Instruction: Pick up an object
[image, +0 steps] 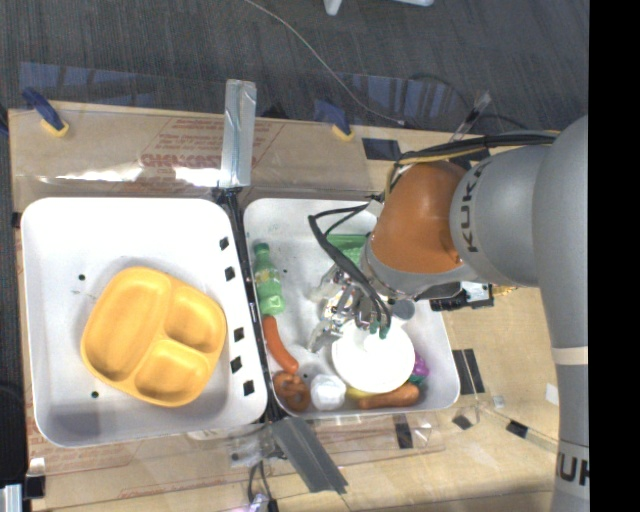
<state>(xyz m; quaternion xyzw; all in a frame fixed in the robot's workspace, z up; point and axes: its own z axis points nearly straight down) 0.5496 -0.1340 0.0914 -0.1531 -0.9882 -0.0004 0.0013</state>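
Note:
My gripper (345, 312) hangs low in the right bin (300, 220), just above a white round plate (375, 362). Its metal fingers point down and left over the bin floor. A green bottle (267, 283) lies along the bin's left wall, with an orange carrot-like piece (280, 345) below it. A brown round item (291, 392) and a small white cup (327, 391) sit at the front wall. An orange sausage shape (385, 398) lies under the plate's edge. A purple bit (420, 370) peeks out on the right. A green flat item (348, 243) is partly hidden by the arm.
The left bin (60, 240) holds a yellow three-section tray (152, 333). The grey arm with its orange band (425, 220) covers the right bin's back right part. Cables run over the bench behind the bins.

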